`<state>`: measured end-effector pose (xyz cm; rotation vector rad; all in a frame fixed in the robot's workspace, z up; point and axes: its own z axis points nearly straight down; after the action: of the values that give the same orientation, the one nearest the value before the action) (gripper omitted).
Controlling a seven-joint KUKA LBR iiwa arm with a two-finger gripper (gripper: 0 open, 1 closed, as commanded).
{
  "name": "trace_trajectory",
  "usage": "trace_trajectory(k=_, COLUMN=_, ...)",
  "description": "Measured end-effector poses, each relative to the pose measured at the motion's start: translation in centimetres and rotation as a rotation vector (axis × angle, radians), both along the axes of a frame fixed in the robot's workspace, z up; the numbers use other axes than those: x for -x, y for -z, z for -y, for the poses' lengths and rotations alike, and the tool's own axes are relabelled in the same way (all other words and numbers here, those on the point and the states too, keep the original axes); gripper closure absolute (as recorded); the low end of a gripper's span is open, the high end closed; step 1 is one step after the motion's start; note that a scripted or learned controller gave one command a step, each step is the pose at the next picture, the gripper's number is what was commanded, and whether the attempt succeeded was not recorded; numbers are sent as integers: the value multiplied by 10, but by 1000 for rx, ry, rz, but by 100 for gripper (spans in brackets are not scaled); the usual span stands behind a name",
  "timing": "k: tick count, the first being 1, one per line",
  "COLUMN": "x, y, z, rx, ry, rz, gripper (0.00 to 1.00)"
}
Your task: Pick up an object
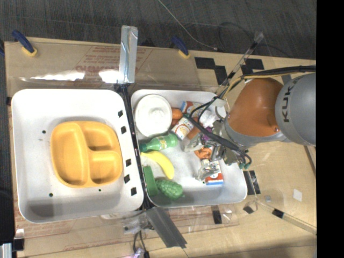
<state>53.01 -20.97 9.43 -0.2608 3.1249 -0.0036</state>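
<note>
Arm (pixel 258 112) over right bin (pixel 236 190) | end effector (pixel 210 153) grip: cannot tell | banana (pixel 163 163) yellow, curved

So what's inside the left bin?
The left bin holds a yellow divided tray; its compartments look bare. The bin floor beneath the tray is covered and can't be seen.

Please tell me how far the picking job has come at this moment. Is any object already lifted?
Done: the arm has reached over the right bin, with the gripper low among the clutter near the small carton. In hand: I cannot tell whether anything is gripped. Left: a clear grasp and lift. The banana, white bowl and green bottle lie in that bin.
</note>
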Motion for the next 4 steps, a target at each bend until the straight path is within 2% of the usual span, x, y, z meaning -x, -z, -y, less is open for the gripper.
trace_trajectory(k=1, x=39, y=2, z=-1, rx=-2, ry=77, rz=-4, gripper=0)
trace_trajectory(k=3, x=37, y=1, z=-1, rx=0, ry=-38, rz=0, gripper=0)
trace_trajectory(k=4, x=40, y=2, z=0, rx=0, ry=-219, rz=-1, gripper=0)
